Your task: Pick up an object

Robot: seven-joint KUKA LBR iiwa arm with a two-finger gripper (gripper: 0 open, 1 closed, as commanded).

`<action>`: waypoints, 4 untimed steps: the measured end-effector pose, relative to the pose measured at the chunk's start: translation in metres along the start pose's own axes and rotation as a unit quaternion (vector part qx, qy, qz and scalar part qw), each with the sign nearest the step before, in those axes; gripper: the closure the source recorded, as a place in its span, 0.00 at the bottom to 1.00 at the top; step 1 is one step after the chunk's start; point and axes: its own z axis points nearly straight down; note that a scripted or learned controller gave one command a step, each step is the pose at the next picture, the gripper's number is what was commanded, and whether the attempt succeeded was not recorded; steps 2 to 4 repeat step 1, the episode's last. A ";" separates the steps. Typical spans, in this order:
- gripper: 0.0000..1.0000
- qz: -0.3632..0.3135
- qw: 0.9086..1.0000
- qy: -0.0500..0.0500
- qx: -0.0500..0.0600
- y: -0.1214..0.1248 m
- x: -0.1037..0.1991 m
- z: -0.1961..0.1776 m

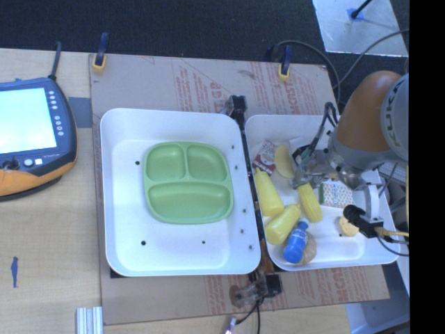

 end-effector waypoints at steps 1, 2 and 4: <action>1.00 0.002 1.000 0.002 -0.002 0.066 0.061 -0.092; 1.00 0.002 1.000 0.002 -0.002 0.066 0.061 -0.092; 1.00 0.002 1.000 0.002 -0.002 0.066 0.061 -0.092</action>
